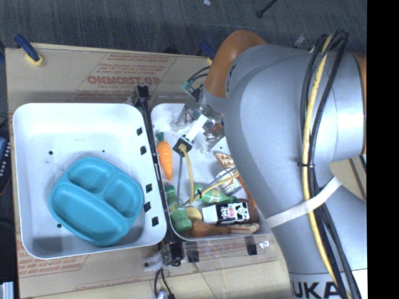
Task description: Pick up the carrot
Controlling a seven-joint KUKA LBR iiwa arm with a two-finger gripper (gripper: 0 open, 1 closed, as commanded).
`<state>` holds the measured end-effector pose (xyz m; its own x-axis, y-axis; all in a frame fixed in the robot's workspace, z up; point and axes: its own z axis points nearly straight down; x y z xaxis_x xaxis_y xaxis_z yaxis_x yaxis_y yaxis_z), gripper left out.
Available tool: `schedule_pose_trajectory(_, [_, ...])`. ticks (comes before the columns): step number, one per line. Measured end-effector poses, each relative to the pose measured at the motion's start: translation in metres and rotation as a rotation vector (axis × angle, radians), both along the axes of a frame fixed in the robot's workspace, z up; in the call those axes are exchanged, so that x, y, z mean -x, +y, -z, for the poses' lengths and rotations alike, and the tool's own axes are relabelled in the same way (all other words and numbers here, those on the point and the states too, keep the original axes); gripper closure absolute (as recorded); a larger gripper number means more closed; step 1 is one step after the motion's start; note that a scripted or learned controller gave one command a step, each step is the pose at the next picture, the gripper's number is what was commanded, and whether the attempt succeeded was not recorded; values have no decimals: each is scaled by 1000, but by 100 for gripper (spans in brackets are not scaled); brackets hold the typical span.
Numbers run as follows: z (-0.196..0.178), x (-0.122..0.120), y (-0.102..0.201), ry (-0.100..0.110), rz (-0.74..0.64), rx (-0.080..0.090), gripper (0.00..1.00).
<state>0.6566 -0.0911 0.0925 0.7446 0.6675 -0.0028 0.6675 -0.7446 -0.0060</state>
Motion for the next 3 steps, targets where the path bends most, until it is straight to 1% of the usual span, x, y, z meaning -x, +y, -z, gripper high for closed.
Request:
schedule_pose_trajectory(1, [-104, 101, 20, -4, 34, -2, 0])
schedule_pose_trajectory(2, [-21, 84, 1, 13, 87, 1, 0])
schedule_pose_trajectory(3, [-33, 83, 2, 15, 78, -4, 100])
